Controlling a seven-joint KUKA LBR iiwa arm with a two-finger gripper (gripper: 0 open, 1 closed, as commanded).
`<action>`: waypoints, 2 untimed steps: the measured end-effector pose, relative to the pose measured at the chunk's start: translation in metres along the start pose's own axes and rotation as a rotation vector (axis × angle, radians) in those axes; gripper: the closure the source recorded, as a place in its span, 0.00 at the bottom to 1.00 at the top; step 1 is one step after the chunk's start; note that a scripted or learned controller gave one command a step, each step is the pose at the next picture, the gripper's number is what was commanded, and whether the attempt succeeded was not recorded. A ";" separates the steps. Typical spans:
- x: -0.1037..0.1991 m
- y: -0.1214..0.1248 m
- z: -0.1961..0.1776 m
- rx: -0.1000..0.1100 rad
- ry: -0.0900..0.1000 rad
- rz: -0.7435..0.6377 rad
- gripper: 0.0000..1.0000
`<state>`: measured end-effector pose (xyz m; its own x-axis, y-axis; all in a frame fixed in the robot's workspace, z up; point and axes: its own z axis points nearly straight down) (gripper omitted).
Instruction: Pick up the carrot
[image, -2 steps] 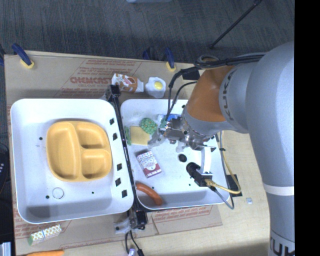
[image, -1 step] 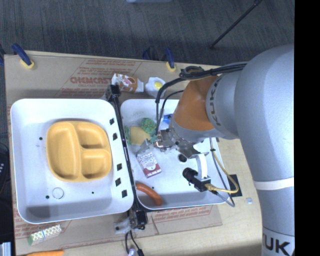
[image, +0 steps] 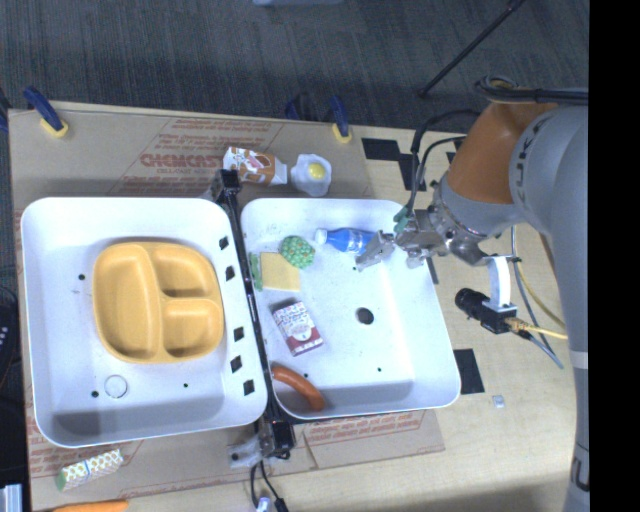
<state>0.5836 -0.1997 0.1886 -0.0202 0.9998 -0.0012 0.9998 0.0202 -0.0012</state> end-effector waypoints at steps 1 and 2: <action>0.065 0.040 0.075 0.004 0.003 -0.089 0.00; 0.065 0.040 0.064 0.004 0.002 -0.092 1.00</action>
<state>0.6226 -0.1341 0.1248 -0.1121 0.9937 0.0011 0.9937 0.1122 -0.0056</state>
